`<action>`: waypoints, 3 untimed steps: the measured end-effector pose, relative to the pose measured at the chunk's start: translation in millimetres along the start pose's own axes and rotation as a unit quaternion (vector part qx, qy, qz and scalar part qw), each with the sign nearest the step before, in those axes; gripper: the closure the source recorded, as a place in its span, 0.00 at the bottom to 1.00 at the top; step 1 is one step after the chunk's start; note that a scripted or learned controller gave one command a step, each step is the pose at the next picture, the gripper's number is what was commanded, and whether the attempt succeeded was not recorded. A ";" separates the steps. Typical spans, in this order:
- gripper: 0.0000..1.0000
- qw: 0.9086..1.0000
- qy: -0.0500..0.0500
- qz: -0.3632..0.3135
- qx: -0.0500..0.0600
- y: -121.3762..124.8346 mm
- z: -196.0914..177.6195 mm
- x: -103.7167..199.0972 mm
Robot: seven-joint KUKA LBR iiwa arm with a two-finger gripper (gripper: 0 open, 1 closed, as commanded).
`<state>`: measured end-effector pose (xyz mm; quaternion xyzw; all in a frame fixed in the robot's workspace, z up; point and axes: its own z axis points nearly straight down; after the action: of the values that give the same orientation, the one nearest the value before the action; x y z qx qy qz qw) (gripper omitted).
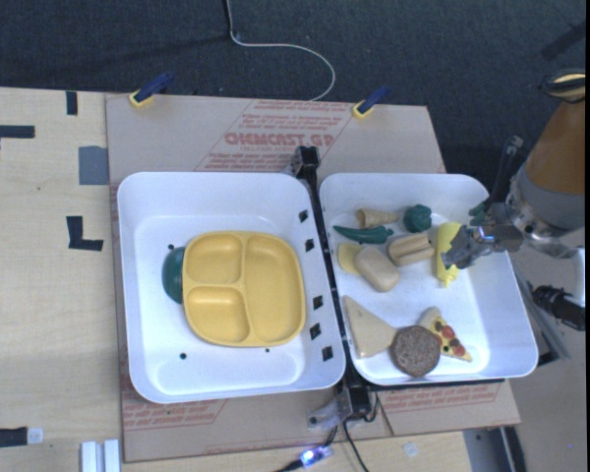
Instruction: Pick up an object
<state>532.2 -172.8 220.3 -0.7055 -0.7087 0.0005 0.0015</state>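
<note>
Yellow, banana-shaped plastic toy (445, 253) lies in the right white bin (501, 293), touching the gripper (464, 251) on its left side. Whether the gripper pinches it, I cannot tell. Further left lie a tan cylinder-shaped toy (410, 249) and a green pepper toy (364, 233).

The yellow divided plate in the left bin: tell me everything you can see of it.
The yellow plate is a rounded-square tray that looks like matte plastic, moulded into three compartments: one wide one along the lower left and two smaller ones above. All three hold nothing. It lies flat, turned slightly askew, near the middle of the left bin. A dark teal object pokes out from under its left edge, mostly hidden by the plate. The pincer is away over the right bin.
</note>
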 end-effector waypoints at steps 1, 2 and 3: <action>1.00 1.000 0.000 -0.001 0.000 -11.8 0.8 51.5; 1.00 1.000 0.000 -0.001 0.000 -2.9 7.5 108.1; 1.00 1.000 0.000 -0.001 0.000 -14.9 -5.2 152.7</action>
<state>516.6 -20.2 225.7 -0.7050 -0.7092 0.0005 0.0016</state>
